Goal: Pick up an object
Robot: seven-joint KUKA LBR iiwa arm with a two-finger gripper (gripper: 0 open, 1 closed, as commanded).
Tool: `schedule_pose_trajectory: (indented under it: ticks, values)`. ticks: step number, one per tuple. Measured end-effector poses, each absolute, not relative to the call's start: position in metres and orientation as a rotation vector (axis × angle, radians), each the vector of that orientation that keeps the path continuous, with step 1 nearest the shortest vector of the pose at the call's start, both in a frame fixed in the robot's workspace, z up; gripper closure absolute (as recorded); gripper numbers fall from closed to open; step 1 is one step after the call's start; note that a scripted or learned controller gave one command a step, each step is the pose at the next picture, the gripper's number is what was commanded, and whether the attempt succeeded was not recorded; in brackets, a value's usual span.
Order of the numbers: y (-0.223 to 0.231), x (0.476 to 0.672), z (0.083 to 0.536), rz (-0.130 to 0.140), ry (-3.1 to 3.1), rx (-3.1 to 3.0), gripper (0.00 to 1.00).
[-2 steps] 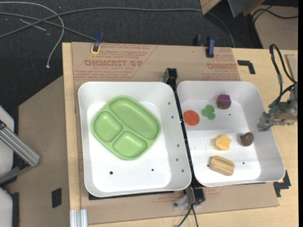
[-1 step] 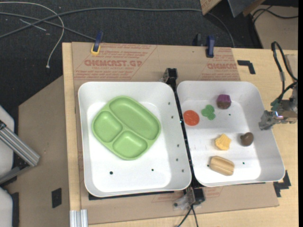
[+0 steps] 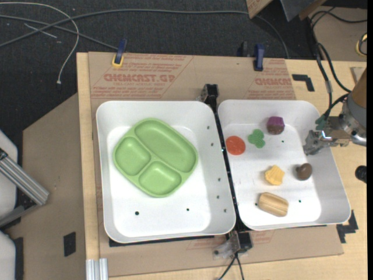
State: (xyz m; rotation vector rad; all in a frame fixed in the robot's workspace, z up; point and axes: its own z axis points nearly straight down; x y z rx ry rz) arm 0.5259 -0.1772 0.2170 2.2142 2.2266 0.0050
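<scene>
A: Where are the objects?

B: In the right bin [image 3: 326, 212]: purple piece [image 3: 275, 124] near its back edge, green piece [image 3: 256, 137], orange disc [image 3: 235, 146], yellow chunk [image 3: 274, 175], brown ball [image 3: 303, 171], tan block [image 3: 273, 204] near the front. The left bin [image 3: 116, 214] holds a green divided plate [image 3: 155, 157].

A: The jaws?

B: The gripper [image 3: 319, 137] is at the right bin's right edge; I cannot tell whether the jaws are spread.

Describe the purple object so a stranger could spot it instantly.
Look in the right bin, the one holding small toys rather than the green plate. Near its far edge sits the purple object, right of a green piece; it is the sole purple item.
</scene>
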Motion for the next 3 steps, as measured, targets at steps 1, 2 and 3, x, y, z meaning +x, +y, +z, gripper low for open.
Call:
schedule_pose_trajectory:
  ticks: [1, 2, 3]
  values:
    - [-0.130, 0.547, 0.216, 0.005, 2.229, 2.214, 1.00]
    - [-0.074, 0.561, 0.228, 0.005, 2.229, 2.214, 1.00]
    - [-0.020, 0.575, 0.218, 0.003, 2.229, 2.215, 1.00]
